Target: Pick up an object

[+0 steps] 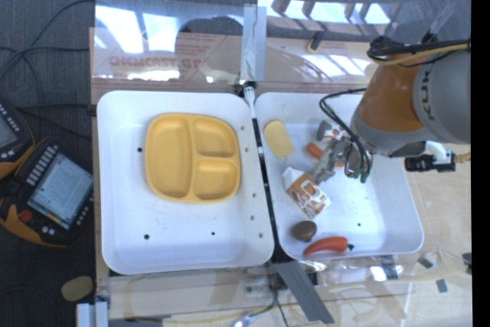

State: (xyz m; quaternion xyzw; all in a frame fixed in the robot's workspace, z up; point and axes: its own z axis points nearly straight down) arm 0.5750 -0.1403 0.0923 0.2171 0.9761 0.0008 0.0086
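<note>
Hung over the right bin [398, 218], above the small carton [308, 194].

Lay tilted near the middle of the right bin, that orange-and-white carton, just under and to the left of the gripper [343, 162]. Could not tell whether touched or only close. Could not tell either if the fingers were spread or pressed together, too dark and small at the tips; saw nothing between them. Came in from the right, the grey arm [448, 99] with its orange band. Lay around the carton: a pale yellow piece [278, 138] toward the far left corner, a small orange thing [315, 151] beside the gripper, a brown round thing [304, 230] and a red pepper [326, 245] at the near edge. Held a yellow divided tray [192, 157], the left bin [122, 241].
</note>
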